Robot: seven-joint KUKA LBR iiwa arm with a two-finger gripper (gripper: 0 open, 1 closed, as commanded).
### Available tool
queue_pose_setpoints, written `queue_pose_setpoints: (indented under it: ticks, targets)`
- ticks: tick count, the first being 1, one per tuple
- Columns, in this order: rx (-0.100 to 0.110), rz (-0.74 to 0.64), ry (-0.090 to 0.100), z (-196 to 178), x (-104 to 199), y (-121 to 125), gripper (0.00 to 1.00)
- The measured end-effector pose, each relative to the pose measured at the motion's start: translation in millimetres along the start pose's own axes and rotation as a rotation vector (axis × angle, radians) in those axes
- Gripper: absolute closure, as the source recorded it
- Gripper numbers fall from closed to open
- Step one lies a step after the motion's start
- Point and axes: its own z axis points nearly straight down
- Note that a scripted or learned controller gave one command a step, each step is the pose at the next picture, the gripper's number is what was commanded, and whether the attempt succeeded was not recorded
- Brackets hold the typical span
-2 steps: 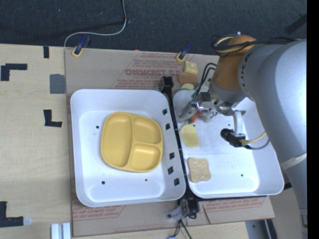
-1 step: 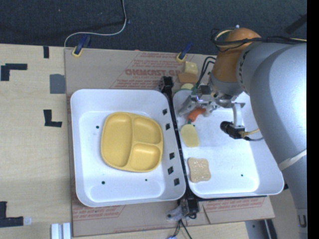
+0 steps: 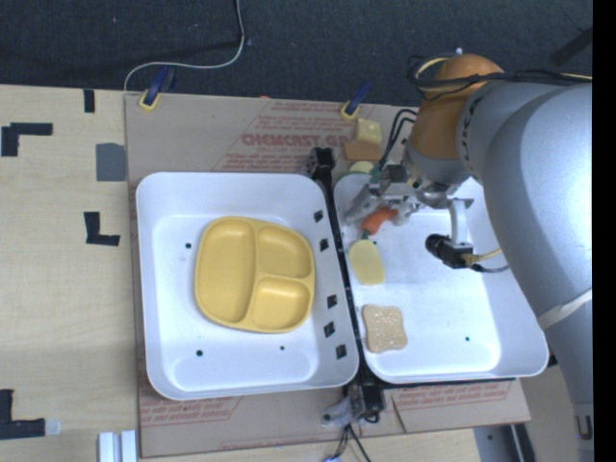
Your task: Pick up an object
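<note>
End effector over right bin near orange item, finger state unclear, yellow tray in left bin

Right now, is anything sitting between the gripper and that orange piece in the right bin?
Nothing visible does. The gripper hangs at the far left corner of the right bin, right over the orange piece. The pale yellow piece and the tan square lie nearer the camera, off that path.
</note>
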Motion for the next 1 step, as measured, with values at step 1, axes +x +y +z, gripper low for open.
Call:
queue_pose_setpoints:
  ticks: [1]
  targets:
    - [0.01,-0.001,0.0,-8.7,0.0,-1.8,1.0]
